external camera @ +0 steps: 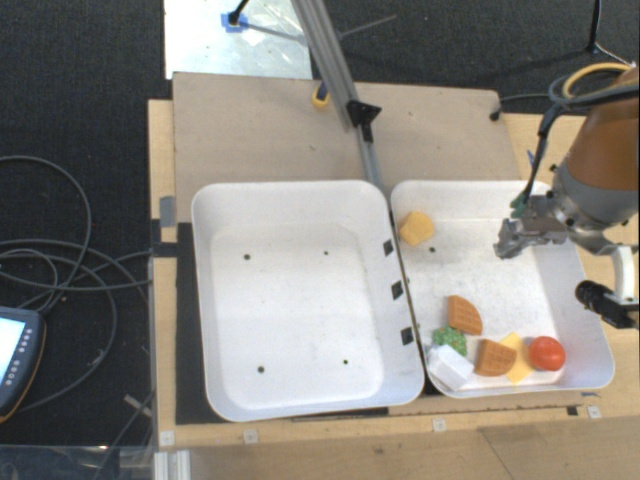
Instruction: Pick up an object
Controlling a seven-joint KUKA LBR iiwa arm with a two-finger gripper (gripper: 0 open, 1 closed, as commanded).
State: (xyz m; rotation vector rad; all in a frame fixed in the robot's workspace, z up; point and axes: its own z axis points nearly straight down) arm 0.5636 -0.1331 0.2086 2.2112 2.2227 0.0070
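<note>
My gripper [512, 240] hangs over the upper right part of the right bin [590, 368], with nothing visibly in it. A yellow chunk [416, 228] lies to its left, near the bin's top left corner. Toward the front of the bin lie an orange waffle-like piece [464, 315], a green item [449, 340], a white block [452, 368], a second orange piece [494, 357], a yellow wedge [518, 356] and a red ball [546, 352]. All of these lie apart from the gripper.
The left bin [205, 268] sits beside the right one, joined by a divider with black clips [397, 289]. A grey pole [330, 48] slants in from the top toward the bins' shared edge. Cables and a tablet [15, 353] lie on the floor at left.
</note>
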